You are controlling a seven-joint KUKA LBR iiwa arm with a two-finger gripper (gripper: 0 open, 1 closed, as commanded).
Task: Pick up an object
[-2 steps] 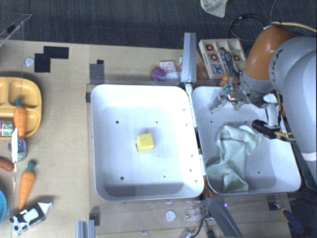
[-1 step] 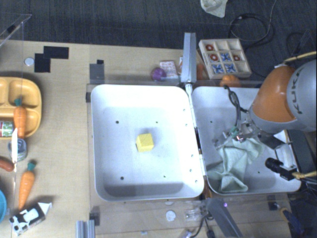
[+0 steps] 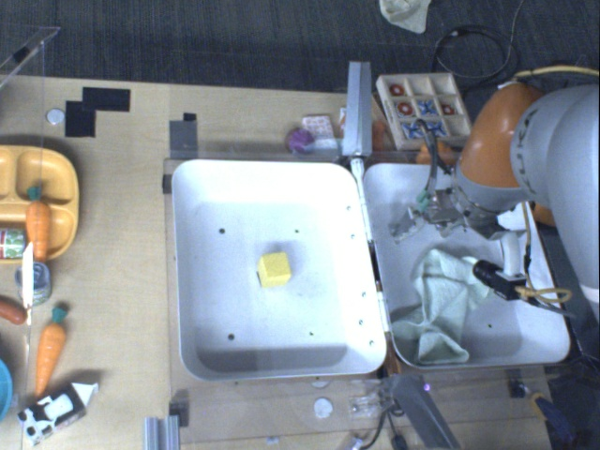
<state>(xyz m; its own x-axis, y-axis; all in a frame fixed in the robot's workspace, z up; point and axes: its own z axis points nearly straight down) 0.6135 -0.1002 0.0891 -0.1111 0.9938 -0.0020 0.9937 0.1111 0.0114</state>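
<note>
The wooden bench (image 3: pixel 112 279) bears two white bins (image 3: pixel 216 345) and toy carrots (image 3: pixel 49 345).

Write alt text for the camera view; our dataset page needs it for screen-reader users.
A grey and orange robot arm reaches from the right over the right white bin, which holds a crumpled pale green cloth. The left white bin holds a small yellow block.

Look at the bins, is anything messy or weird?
Yes. A pale green cloth lies crumpled in a heap in the right bin, bunched against its left wall, not folded flat. The yellow block in the left bin sits neatly by itself.
</note>
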